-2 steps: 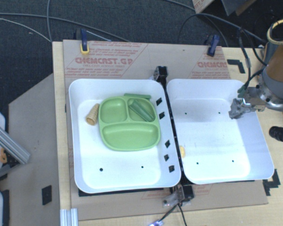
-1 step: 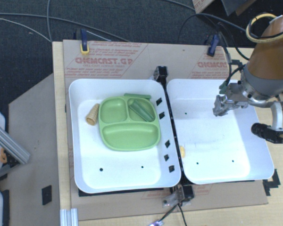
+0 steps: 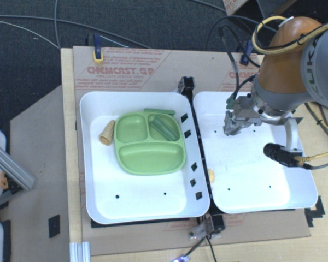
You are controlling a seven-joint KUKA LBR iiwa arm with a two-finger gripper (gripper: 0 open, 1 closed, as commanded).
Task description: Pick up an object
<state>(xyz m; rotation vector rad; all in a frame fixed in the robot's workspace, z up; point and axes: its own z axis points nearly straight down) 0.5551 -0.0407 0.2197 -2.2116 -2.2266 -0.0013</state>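
Two shallow white bins sit side by side on the bench, and I take them from the near edge upward. Closest to the camera, the left bin (image 3: 147,209) has bare white floor along its near side. At the divider between the bins, a small yellowish bit (image 3: 211,175) lies against the near part of the right bin (image 3: 251,192).

Further in, a green divided plate (image 3: 149,143) rests in the middle of the left bin. A darker green piece (image 3: 165,127) lies in the plate's far right compartment, tilted. Just beside the plate's left rim, a tan cone-shaped object (image 3: 106,132) lies on the bin floor, touching or almost touching the plate.

My gripper (image 3: 238,123) hangs over the far left part of the right bin, pointing down, well apart from the plate and the cone. I see nothing between my fingers, but I cannot tell how wide they stand. My orange band (image 3: 287,53) sits beyond it, at the far right.
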